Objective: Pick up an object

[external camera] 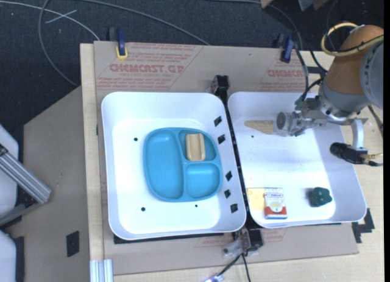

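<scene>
Low over the right bin [341, 211], near its 12 o'clock wall: the gripper [286, 123], nosed up to the blunt end of a tan wedge [259, 128] lying flat, probably the target. Jaw spread: cannot tell. Down at 6 o'clock, a small printed box [275, 203] and a dark green lump [319, 197]. In the left bin [122, 171], a blue divided tray [177, 168] cradling a tan block [195, 147].

Two white bins [116, 153] sit side by side. The left one holds one blue tray [164, 171] with one tan block [195, 147] in a compartment. The right bin [341, 195] holds three things: one tan wedge [259, 127], one small box [275, 203], one dark green lump [319, 197].
</scene>
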`<state>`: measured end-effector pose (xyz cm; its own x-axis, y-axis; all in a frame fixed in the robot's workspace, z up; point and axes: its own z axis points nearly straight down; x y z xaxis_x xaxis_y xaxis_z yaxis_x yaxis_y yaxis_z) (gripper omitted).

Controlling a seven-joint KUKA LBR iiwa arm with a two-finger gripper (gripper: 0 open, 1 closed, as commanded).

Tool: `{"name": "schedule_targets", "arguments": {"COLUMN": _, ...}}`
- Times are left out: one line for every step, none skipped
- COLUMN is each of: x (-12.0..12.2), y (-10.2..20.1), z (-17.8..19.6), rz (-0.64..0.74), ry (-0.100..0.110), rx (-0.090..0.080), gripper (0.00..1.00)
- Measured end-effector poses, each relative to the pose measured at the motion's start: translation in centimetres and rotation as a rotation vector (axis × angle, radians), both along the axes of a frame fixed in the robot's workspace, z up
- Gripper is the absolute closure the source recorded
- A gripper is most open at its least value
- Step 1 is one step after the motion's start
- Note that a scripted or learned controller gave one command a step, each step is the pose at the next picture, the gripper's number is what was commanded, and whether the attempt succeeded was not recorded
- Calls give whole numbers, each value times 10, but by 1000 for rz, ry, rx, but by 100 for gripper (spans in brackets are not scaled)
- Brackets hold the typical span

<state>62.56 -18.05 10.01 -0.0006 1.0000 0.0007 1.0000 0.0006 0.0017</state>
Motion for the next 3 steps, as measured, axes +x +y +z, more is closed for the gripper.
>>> {"name": "schedule_targets", "arguments": {"x": -1, "y": 10, "z": 55, "rz": 1, "ry": -4, "rx": -1, "gripper": 100}}
{"name": "schedule_targets", "arguments": {"x": 2, "y": 11, "z": 121, "rz": 1, "ry": -8, "rx": -3, "gripper": 100}}
{"name": "schedule_targets", "arguments": {"x": 3, "y": 11, "z": 142, "rz": 0, "ry": -3, "rx": -2, "gripper": 100}}
